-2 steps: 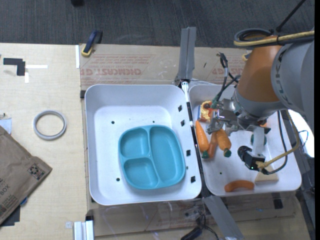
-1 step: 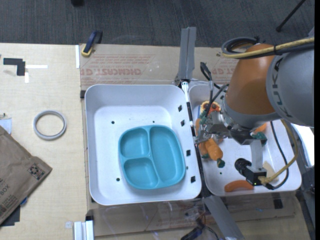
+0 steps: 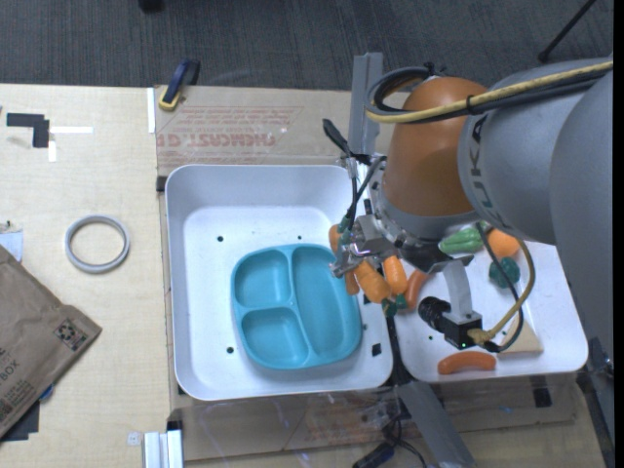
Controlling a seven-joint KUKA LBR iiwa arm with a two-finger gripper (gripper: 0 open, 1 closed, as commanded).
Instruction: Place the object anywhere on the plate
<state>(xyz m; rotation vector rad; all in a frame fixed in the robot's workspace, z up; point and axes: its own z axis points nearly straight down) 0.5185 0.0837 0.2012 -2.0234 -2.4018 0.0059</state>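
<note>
A blue divided plate (image 3: 292, 305) lies in the left white bin (image 3: 195, 261). My gripper (image 3: 351, 253) hangs over the plate's right rim, close to the wall between the two bins. An orange carrot-like toy (image 3: 370, 281) with a green tip sits between its fingers, slanting down to the right. The gripper is shut on it. The grey arm with its orange band (image 3: 434, 149) covers much of the right bin.
The right bin (image 3: 556, 291) holds more orange pieces (image 3: 398, 273), a green piece (image 3: 463, 242), a teal piece (image 3: 504, 273), a red-orange sausage shape (image 3: 466, 363) and a wooden block (image 3: 525, 344). On the bench at left lie a tape ring (image 3: 97, 244) and a brown bag (image 3: 34, 344).
</note>
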